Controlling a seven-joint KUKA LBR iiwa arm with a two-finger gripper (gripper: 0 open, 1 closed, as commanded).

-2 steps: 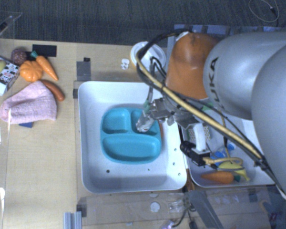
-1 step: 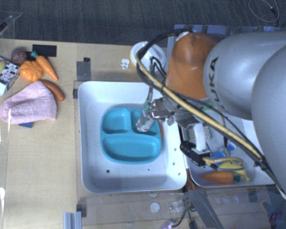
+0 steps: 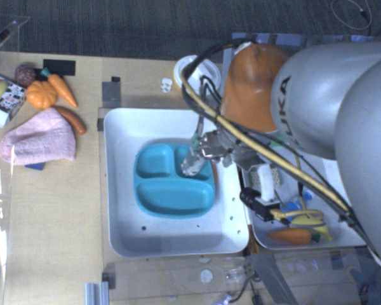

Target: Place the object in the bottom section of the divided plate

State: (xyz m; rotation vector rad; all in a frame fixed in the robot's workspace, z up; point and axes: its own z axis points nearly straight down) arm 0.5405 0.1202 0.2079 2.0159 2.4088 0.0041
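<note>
My gripper [image 3: 192, 165] hangs over the blue divided plate [image 3: 175, 184], near its upper right section. Can't tell what the fingers are doing or where the object is; bottom section [image 3: 174, 197] looks bare, so 0 progress confirmed.

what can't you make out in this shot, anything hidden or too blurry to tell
- Gripper over the blue plate, camera view: too blurred to tell whether it carries anything.
- Right bin: mostly hidden by the arm; only a carrot and bits of other items show.
- Dark round item at the bench's left edge: too small to identify.
</note>
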